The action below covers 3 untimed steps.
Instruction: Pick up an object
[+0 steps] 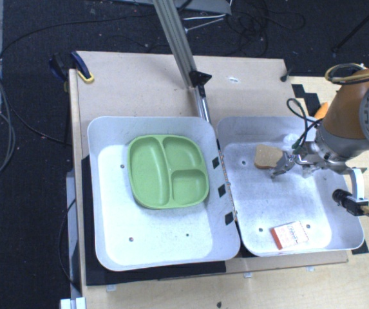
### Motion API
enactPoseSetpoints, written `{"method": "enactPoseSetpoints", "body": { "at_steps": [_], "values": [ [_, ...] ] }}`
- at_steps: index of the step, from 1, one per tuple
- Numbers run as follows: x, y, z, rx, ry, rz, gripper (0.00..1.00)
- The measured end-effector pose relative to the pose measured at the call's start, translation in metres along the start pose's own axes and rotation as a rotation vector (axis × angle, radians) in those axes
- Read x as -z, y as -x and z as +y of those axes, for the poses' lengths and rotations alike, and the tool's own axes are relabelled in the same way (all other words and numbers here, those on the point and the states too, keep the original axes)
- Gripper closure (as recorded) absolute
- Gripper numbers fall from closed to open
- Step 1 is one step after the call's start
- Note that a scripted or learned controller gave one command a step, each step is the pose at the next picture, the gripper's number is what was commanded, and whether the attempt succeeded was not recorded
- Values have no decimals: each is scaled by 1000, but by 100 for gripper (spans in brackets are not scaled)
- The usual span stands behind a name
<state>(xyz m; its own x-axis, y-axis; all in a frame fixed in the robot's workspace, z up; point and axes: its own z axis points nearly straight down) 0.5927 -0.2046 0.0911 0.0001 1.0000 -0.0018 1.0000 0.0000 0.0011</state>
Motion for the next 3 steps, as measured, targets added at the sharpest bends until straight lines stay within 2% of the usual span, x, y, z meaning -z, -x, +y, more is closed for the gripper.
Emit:
{"method": "enactPoseSetpoints", "body": {
  "at_steps": [1, 3],
  "values": [
    [12, 0, 1, 0, 3, -1, 100],
    [122, -9, 0, 2, 6, -1, 100]
  ]
}}
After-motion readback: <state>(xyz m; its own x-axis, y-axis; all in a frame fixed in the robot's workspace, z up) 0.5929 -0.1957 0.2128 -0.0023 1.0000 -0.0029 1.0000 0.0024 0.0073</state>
